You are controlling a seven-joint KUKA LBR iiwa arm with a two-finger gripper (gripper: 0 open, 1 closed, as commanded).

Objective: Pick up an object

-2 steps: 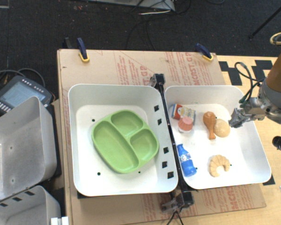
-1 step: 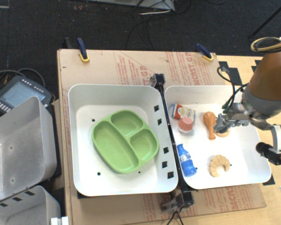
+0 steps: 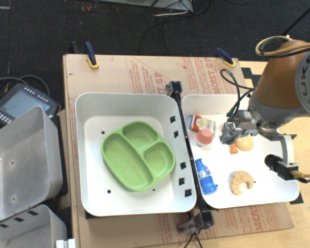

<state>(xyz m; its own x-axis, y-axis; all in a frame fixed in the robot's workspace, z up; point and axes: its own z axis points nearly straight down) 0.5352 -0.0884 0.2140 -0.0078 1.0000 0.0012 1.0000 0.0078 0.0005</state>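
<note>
Jaws point(image 3: 232, 136): low in the right bin point(image 3: 279, 192), at 10 o'clock of the small orange-and-tan food piece point(image 3: 242, 144); open or closed, I cannot tell.
Done: nothing lifted yet.
Left: grasp, raise.

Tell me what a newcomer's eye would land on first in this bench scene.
The bright green divided plate stands out first, lying tilted in the left bin. Next comes the arm's orange band at the right, with the gripper low over the right bin, just beside a small orange and tan item. Scattered around it lie a blue bottle, a croissant and a small red and white carton.
</note>
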